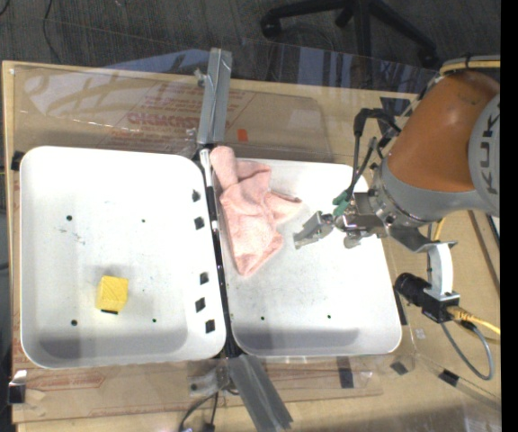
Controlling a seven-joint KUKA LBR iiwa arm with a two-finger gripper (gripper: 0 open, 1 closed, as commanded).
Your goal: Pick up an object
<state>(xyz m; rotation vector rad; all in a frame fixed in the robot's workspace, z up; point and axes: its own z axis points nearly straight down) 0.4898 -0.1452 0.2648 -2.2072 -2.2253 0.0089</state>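
We judge the approach underway: our claw (306,232), spread and empty, hovers beside the crumpled pink cloth (248,216); next, descend onto it.

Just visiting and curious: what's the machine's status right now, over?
Gripper over right bin, beside pink cloth, holding nothing visible. Yellow block alone in left bin. Nothing in the way.

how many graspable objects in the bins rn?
2. A yellow block lies in the left bin, toward its near left part. A pink cloth lies crumpled in the right bin, against the divider side. The cloth may hide something under it.
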